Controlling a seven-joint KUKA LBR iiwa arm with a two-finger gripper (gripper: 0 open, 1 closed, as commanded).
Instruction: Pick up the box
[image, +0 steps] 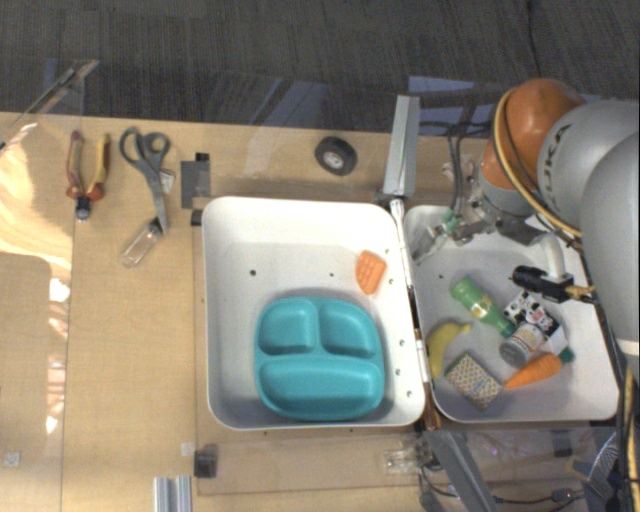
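The box (472, 379) lies flat in the right bin (585, 395), near the front wall, turned at an angle to the bin edges, with its patterned top face up. It touches or nearly touches 1 banana (445, 340) on its left. 1 carrot (535, 370) lies just beside it on the right, and 1 can (519, 346) lies behind the carrot. This crowding leaves little room along the box's sides, so a descent from straight above, with the grasp set across its narrower width, appears the most workable approach. 1 green bottle (478, 302) lies further back in the same bin. The gripper (455, 225) hangs over the rear left corner of the right bin, well apart from the box, and no object is seen in it. Whether it is released or clenched cannot be told from this angle. The arm (590, 150) reaches in from the right, above the bin's rear edge. Judged from this layout, the pick has not yet started. The left bin (260, 240) holds 1 teal divided plate (320, 358) and 1 small orange piece (371, 270) near its right wall. On the surface (120, 330), left of the bins, lie 1 pair of scissors (150, 165) and 1 pair of pliers (85, 170).
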